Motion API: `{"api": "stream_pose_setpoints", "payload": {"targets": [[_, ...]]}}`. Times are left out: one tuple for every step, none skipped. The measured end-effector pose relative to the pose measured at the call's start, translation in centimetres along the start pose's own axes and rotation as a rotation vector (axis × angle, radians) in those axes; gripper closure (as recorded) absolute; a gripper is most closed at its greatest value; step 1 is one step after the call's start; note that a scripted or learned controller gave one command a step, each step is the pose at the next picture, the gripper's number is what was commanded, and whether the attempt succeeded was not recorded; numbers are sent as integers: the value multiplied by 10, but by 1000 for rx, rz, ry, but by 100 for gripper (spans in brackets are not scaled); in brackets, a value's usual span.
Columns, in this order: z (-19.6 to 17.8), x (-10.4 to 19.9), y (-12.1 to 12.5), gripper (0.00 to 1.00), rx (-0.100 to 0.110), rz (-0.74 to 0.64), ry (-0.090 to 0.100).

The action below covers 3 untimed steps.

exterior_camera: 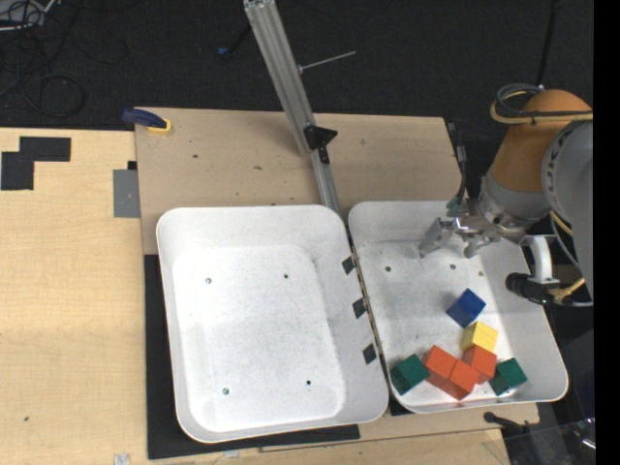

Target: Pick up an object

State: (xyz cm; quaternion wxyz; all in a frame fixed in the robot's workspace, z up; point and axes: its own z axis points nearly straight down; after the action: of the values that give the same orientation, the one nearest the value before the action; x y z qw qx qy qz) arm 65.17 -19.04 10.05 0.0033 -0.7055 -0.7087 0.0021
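Two shallow white plastic bins with rounded corners sit side by side on the pale wooden desk [242, 153], their floors smooth and faintly speckled, dotted with a few small dark holes. The left bin [194, 235] shows bare white floor. In the right bin [387, 226], a cluster of small hard-edged cubes lies toward the near corner: a blue block [466, 307] stands slightly apart, a yellow block [480, 336] just below it, then orange blocks [455, 368] touching each other, with a green block [409, 372] at their left and another green block [508, 375] at their right. The arm's metal fingers [430, 239] are spread open with nothing between them, hanging over the far part of the right bin, well apart from the blocks. A ribbed aluminium bar [286, 80] leans across the desk. No writing or labels are legible.
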Motion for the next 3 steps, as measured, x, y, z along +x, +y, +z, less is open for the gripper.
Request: {"api": "stream_pose_setpoints", "payload": {"targets": [[11, 2, 0, 0, -2, -1, -1], [0, 2, 0, 100, -3, -4, -1], [-55, -3, -9, 100, -11, 7, -3]]}}
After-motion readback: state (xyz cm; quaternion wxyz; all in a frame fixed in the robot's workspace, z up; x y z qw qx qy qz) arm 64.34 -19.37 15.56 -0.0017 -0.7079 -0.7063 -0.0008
